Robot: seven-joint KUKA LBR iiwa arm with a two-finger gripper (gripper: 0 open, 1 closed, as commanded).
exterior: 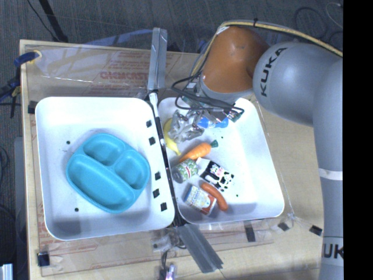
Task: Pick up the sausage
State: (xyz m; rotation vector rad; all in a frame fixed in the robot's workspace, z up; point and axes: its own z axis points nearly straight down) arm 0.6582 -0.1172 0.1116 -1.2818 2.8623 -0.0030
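One sausage (214, 195) lies near the front of the right bin (265, 174), reddish-orange and slanted, with a small carton (198, 198) touching it on the left. Just behind it sits a black-and-white spotted block (217, 175), and beside that a small can (186, 171). A carrot (195, 152) lies farther back, next to a yellow banana (171, 143) along the bin's left wall. The gripper (189, 127) hangs over the back of this bin, above the banana and carrot and well apart from the sausage; whether its claw is wide or narrow I cannot tell. A blue divided plate (108, 171) rests in the left bin (52, 121).
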